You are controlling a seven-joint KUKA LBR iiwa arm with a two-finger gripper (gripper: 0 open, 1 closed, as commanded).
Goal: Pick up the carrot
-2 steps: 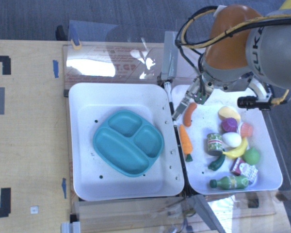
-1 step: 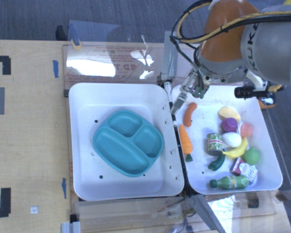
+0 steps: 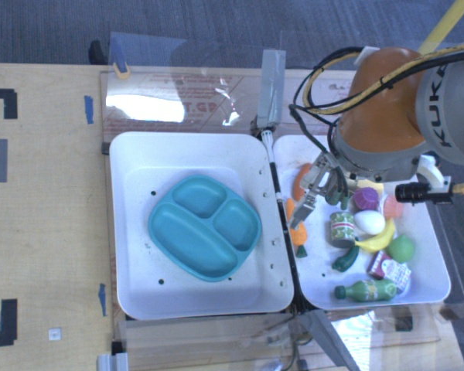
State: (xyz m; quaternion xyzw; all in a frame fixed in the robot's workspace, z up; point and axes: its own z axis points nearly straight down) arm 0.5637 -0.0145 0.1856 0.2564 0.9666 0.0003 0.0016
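Orange shows along the left wall of the right bin (image 3: pixel 437 280), right of centre in the frame: the carrot (image 3: pixel 300 182) lies there, partly covered by the tool (image 3: pixel 308 199), with more orange pieces just below it near the divider. The tool hangs over that spot from the grey arm (image 3: pixel 387 114), which enters from the upper right. Its fingers are blurred against the clutter, so I cannot tell how far apart they stand or whether anything sits between them. Further right in the same bin lie a purple ball (image 3: pixel 366 199), a white egg (image 3: pixel 370 222), a banana (image 3: pixel 379 239), a small can (image 3: pixel 341 227), a green bottle (image 3: pixel 367 290) and a green round fruit (image 3: pixel 401 247). The left bin (image 3: pixel 131 284) holds a teal divided plate (image 3: pixel 205 226). Both bins rest on the pale wooden table (image 3: pixel 39 207).
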